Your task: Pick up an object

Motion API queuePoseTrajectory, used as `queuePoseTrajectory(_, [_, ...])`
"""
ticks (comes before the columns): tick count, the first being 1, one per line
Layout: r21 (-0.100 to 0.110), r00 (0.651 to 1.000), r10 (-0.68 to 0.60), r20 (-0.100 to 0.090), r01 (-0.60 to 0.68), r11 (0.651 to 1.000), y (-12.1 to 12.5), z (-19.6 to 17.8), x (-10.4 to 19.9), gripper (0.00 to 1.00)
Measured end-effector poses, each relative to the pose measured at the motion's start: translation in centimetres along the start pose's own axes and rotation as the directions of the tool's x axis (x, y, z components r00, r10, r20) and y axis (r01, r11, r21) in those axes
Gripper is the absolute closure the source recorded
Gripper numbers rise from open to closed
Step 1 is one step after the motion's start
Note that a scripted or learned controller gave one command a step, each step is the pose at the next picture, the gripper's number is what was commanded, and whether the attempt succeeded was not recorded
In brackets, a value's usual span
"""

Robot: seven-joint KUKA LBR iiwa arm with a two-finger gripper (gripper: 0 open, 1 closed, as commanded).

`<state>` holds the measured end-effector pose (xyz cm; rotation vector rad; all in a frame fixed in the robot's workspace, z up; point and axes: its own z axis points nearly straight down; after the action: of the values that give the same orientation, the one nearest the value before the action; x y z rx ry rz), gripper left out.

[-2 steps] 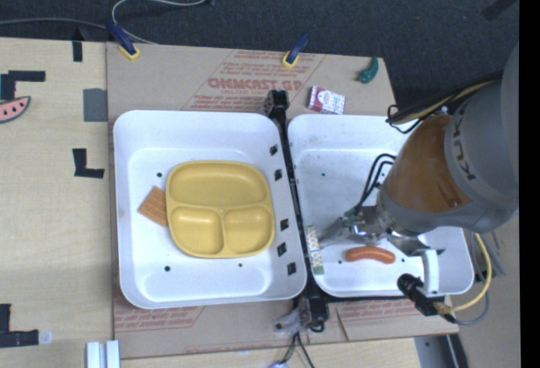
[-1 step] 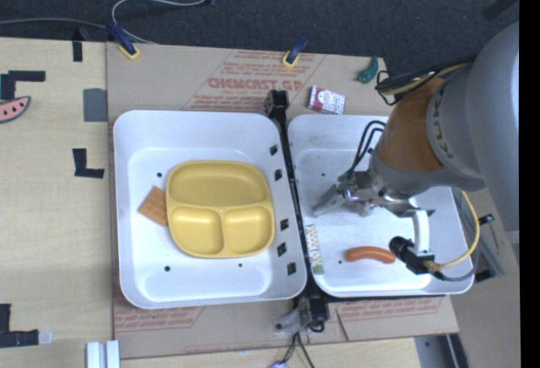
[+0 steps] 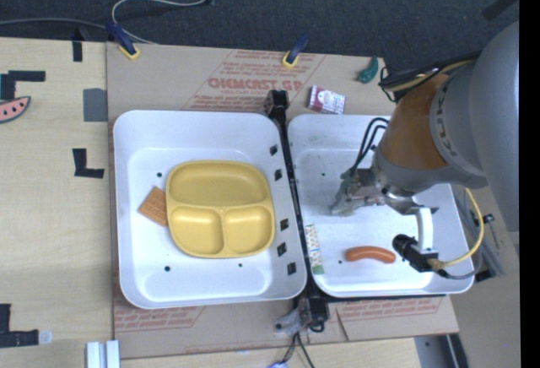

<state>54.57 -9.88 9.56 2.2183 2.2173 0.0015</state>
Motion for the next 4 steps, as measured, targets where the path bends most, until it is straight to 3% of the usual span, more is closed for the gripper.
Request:
queuePoseTrajectory(1, [0.000,1.000,0.000,0.000,0.000,1.000,0.0,0.0,0.0,0.00])
queuePoseTrajectory(2, [0.001,1.000,-0.003,-0.002,0.003,1.000,10.5,1.1,0.5,0.00])
queuePoseTrajectory(3, [0.002,1.000,-0.004,0.002,0.004,1.000,10.5,0.1,0.4,1.00])
queuePoseTrajectory(4, [0.003,1.000,-0.004,0.002,0.004,1.000,10.5,0.1,0.5,0.00])
